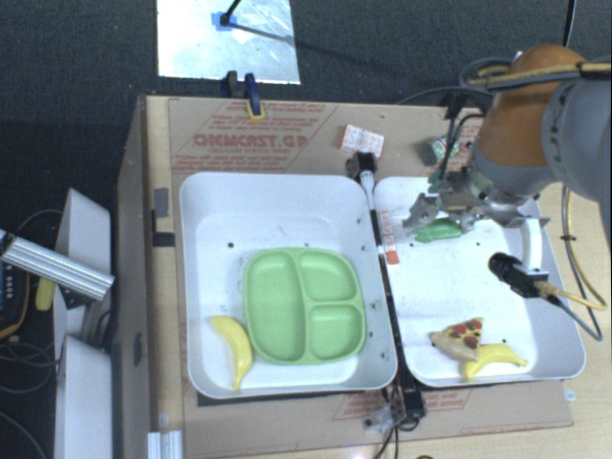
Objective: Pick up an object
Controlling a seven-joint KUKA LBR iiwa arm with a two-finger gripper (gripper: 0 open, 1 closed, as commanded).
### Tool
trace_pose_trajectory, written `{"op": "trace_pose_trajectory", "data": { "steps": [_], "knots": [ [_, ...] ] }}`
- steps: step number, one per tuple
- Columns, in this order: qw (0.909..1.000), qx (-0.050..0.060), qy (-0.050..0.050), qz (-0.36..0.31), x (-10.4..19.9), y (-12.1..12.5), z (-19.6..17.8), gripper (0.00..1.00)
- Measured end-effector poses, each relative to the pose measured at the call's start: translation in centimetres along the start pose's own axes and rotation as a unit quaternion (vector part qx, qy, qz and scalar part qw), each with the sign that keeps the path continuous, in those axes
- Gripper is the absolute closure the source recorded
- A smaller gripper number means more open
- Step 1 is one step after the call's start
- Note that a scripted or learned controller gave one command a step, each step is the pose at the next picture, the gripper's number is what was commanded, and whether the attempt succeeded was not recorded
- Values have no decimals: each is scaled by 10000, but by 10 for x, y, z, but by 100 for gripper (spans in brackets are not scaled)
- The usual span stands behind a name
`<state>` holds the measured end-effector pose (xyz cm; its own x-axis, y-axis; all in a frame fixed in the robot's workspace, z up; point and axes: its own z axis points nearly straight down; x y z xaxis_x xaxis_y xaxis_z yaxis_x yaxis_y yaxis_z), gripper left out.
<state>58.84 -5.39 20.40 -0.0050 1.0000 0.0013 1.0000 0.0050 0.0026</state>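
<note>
1. The claw (442,210) hangs low in the right bin (421,352), can't tell how wide it is.
2. The green thing (438,229) sits right below it at 6 o'clock, long axis running 3-to-9.

Landmark: divider (375,247) where the two bins meet.
Left bin (206,199): left of divider.
Divided plate (304,305): in left bin, toward its front, close to divider.
Banana (233,349): in left bin, touching plate's front-left edge, far from divider.
Right bin (564,347): right of divider.
Pepper (438,229): in right bin, back part, near divider, under gripper (442,212).
Pizza slice (459,337): in right bin, front, right of divider.
Second banana (492,359): touching pizza slice on its front-right side.
</note>
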Motion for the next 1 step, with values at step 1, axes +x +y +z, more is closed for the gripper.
{"op": "trace_pose_trajectory", "data": {
  "steps": [1],
  "knots": [
    [10000, 6, -1, -2, 16, -31, -21, 100]
  ]
}}
